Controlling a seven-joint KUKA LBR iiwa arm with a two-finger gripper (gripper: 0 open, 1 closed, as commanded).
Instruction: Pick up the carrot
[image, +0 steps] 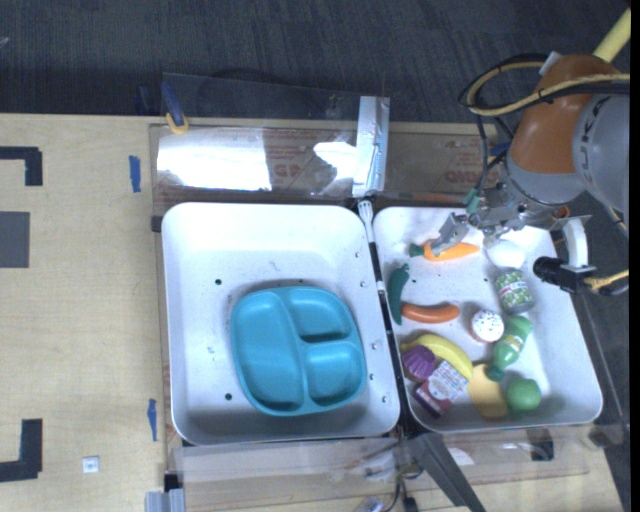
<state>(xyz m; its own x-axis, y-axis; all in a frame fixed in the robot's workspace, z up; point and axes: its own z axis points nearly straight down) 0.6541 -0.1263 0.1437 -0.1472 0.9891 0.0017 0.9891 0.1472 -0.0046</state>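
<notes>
Claw (452, 232) at carrot's (452, 251) upper end in right bin's (585, 375) far corner, poised low for pinching; finger spread impossible to judge. Blue divided plate (298, 347) in left bin (200, 240).

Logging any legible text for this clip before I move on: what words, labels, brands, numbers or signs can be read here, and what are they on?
No text can be read.
Cardboard strip behind the bins: reddish print, too blurred to read.
Purple packet in the right bin: a label, too small to read.
Round green-speckled item: markings, unreadable.
Small white tag on the bench: illegible.
</notes>
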